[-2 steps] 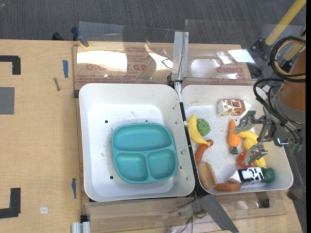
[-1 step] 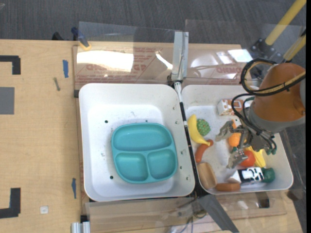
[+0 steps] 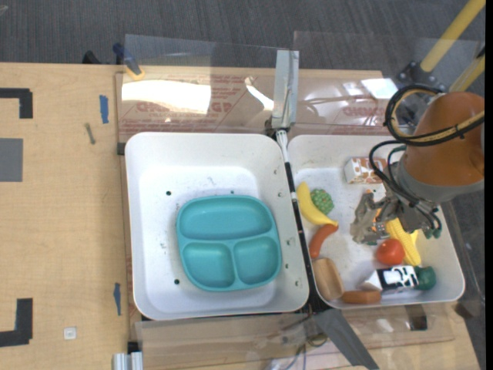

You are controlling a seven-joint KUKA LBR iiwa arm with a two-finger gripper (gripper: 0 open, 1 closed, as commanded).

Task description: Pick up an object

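Fingers [image 3: 375,220] of the KUKA arm [image 3: 441,141] hang low over the right bin [image 3: 454,272], and from my remote seat I cannot tell whether they are spread or pressed together; nothing shows between them. Just beside them lie a red toy tomato [image 3: 390,250] and a yellow piece [image 3: 407,240]. A toy banana [image 3: 312,207] rests along the bin's left wall, touching a green item [image 3: 322,201], with an orange carrot-like piece [image 3: 318,240] and a tan bread-like piece [image 3: 327,276] below it. A small carton [image 3: 361,170] sits near the far wall; its print is too small for me to read. A black-and-white labelled object [image 3: 398,278] with a green end lies by the near rim, its lettering also unreadable. Bare floor remains in the bin's middle and upper right. The left bin [image 3: 146,168] holds a teal three-compartment tray [image 3: 228,240], with open white margin on every side. Red lettering on the cardboard [image 3: 177,114] behind the bins is illegible on the desk [image 3: 54,206].
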